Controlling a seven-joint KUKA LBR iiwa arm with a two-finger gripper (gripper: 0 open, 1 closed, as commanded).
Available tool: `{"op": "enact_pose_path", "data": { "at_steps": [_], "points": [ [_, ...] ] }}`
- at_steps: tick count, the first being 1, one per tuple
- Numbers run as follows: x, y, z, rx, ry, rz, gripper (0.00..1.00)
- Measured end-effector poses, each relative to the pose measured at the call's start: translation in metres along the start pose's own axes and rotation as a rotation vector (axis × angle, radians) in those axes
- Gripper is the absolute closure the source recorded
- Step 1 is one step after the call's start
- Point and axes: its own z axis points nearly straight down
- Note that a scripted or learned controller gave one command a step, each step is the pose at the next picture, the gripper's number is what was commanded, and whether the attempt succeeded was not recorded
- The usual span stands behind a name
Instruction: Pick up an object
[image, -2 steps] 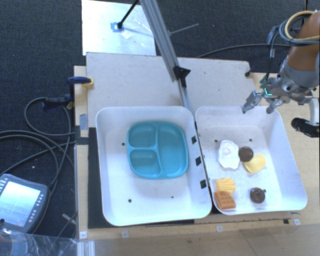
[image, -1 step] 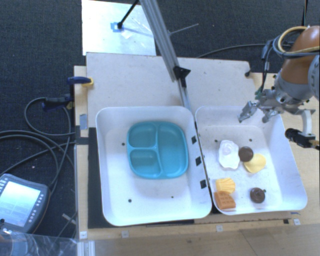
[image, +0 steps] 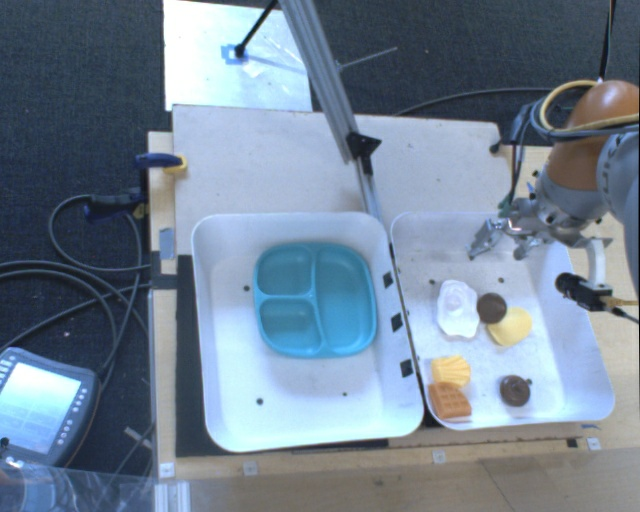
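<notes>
The gripper (image: 497, 238) hung with fingers spread and empty; the brown chocolate (image: 491, 307) below looked light, rigid, best pinched across its sides.

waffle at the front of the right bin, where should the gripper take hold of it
Grip the waffle across its two flat side edges, coming straight down from above. It lies flat and roughly square, so the top offers little to pinch. The bin wall sits close on its left and the yellow piece just behind, so finger room looks tight.
</notes>
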Motion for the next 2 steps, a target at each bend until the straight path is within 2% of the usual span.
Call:
{"op": "enact_pose_path", "data": {
  "at_steps": [1,2],
  "points": [
    [0.0,0.0,0.033,-0.002,0.0,-0.002,0.0],
    [0.0,0.002,0.019,-0.008,-0.002,-0.004,1.0]
  ]
}}
